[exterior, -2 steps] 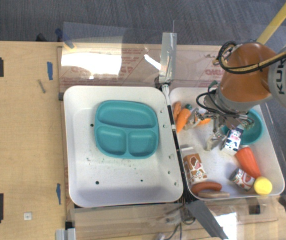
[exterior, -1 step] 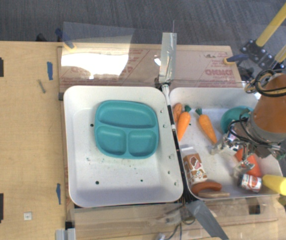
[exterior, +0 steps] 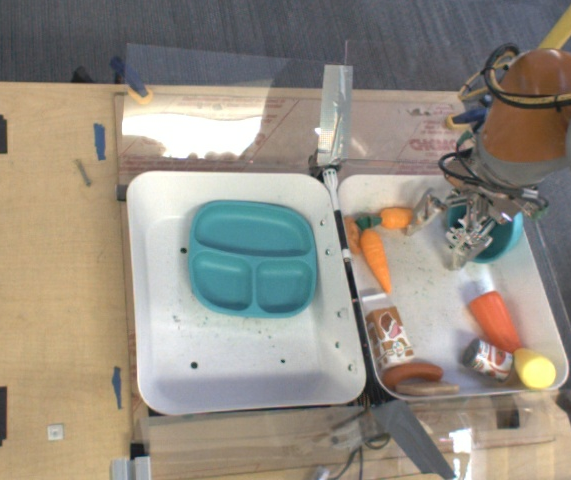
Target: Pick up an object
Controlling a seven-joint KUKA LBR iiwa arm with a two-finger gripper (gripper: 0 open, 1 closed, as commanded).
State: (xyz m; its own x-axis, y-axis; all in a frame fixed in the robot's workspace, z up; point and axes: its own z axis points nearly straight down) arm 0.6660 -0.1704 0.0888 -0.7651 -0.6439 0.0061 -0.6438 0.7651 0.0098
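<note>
My gripper (exterior: pixel 465 240) hangs low over the far right part of the right bin (exterior: pixel 427 298), below the orange wrist band. It sits against the left rim of a teal bowl (exterior: pixel 502 238), which it partly hides. Left of it lie an orange carrot (exterior: pixel 375 256) and a small orange piece (exterior: pixel 396 218). An orange-red cone-shaped item (exterior: pixel 492 317), a small can (exterior: pixel 487 358) and a yellow ball (exterior: pixel 537 371) lie nearer the front right corner. A brown labelled can (exterior: pixel 389 336) and a reddish sausage (exterior: pixel 414 375) rest at the front left.
The left bin (exterior: pixel 165 348) holds a teal divided plate (exterior: pixel 253 258). A ridge where the two bin walls meet (exterior: pixel 345 268) separates the bins. Bare white floor shows in the middle of the right bin.
</note>
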